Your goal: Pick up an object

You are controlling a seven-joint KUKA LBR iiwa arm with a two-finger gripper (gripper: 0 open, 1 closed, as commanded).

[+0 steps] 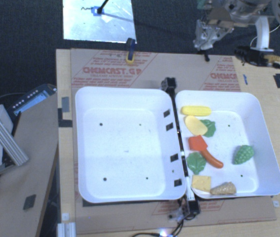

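Sitting side by side on the bench, the left bin (125,142) and the right bin (258,147) are touching along a black clipped seam. The right bin is holding toy food along its left half: a yellow corn cob (195,111) at the top, a yellow slice (195,125) lying over a green leaf (209,128), a red-orange block (197,142), an orange carrot (213,159), another green leaf (196,162), a pale yellow cheese wedge (201,183) and a tan cone-shaped piece (223,188). A knobbly green piece (243,153) is lying apart toward the right wall. The gripper (204,39) is hanging above the cardboard sheet (189,68) behind the bins, well apart from the food, gripping nothing; whether the claw is parted or closed, I cannot tell.
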